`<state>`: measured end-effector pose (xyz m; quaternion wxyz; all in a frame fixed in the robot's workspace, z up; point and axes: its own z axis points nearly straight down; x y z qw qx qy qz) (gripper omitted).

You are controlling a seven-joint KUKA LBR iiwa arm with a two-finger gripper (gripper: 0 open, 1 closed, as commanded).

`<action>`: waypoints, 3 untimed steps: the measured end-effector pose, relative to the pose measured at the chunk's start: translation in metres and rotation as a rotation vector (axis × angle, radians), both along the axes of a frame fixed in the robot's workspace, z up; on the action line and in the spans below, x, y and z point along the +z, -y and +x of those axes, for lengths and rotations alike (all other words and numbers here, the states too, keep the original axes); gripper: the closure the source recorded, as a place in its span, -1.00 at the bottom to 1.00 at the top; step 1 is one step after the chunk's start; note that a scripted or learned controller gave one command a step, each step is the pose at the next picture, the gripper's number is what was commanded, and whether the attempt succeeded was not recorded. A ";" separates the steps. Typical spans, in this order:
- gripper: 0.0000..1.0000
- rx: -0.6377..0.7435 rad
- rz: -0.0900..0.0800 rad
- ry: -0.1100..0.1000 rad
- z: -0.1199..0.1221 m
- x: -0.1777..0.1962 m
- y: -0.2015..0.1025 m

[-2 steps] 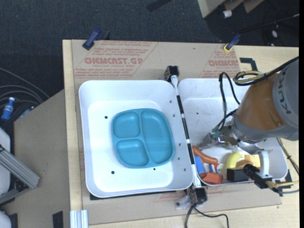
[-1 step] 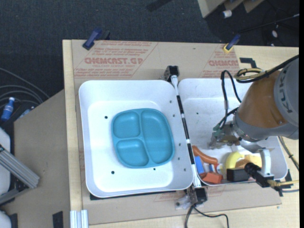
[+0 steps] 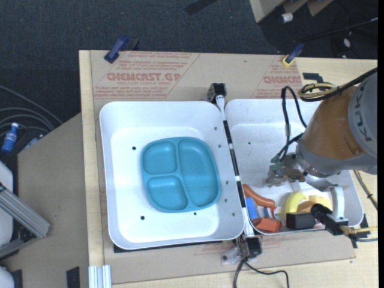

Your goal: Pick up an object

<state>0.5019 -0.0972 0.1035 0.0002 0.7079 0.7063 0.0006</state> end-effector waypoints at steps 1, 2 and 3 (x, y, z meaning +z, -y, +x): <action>1.00 0.003 0.000 -0.001 0.001 0.081 -0.079; 1.00 0.003 0.001 -0.005 -0.020 0.081 -0.166; 1.00 0.001 -0.002 -0.001 0.029 0.081 -0.071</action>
